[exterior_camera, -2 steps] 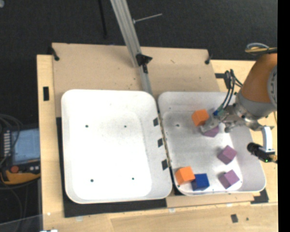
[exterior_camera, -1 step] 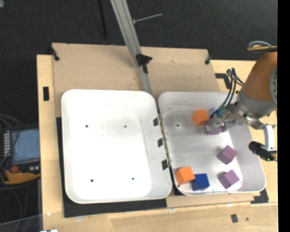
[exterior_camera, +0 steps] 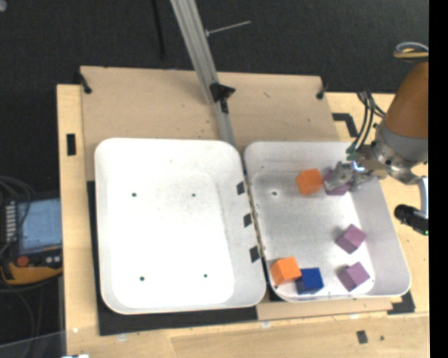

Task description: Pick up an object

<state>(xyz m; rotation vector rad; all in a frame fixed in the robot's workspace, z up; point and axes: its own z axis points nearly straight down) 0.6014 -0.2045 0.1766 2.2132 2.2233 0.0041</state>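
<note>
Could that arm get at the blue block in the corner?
Probably, but awkwardly. The blue block sits against the bin's near wall with an orange block touching its left side. Nothing lies over it, so the top is free.
</note>
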